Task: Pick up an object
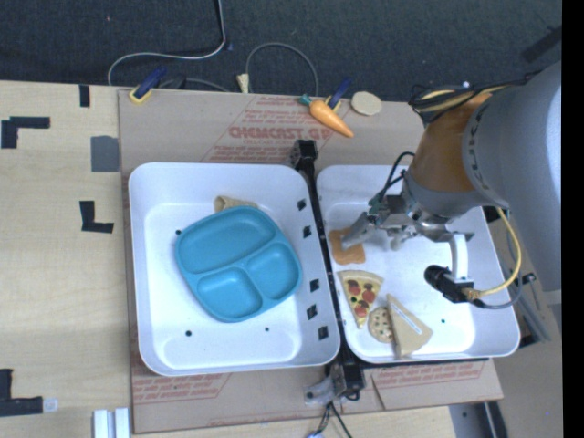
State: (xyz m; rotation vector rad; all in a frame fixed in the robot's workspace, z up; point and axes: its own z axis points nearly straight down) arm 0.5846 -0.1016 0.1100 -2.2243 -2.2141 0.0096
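We logged a blue plate filling the left bin; right bin held pizza slice at 6 o'clock below the gripper; finger state unclear.

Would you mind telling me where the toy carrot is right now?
The toy carrot lies outside both bins on the cardboard at the top of the camera view, just above the divider between the bins and left of a small beige disc.
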